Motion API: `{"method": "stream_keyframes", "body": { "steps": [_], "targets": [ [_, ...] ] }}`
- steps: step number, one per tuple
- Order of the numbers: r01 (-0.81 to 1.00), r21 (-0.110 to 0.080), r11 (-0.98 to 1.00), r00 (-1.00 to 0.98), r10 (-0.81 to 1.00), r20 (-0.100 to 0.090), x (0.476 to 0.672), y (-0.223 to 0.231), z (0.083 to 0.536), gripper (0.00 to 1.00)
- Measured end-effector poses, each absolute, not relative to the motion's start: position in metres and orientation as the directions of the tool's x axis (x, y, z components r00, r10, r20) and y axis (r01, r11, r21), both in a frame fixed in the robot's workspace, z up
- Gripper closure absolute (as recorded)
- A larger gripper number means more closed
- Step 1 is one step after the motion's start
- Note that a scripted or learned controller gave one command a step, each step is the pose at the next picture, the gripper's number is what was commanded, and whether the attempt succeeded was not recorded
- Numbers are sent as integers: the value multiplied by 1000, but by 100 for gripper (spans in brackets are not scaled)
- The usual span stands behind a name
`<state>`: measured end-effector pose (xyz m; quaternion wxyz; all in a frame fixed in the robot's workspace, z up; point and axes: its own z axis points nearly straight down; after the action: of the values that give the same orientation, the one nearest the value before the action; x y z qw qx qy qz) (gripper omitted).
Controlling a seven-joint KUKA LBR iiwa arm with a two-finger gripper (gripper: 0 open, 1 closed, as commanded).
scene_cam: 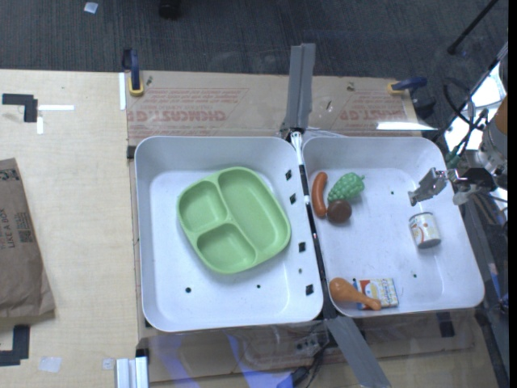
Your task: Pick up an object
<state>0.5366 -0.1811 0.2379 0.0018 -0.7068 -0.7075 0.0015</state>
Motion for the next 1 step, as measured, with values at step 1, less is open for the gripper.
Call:
{"method": "stream_keyframes", "body": {
  "steps": [1],
  "targets": [
    [995,-4,98,-98,995,9,533,-217,97,0]
  ]
}}
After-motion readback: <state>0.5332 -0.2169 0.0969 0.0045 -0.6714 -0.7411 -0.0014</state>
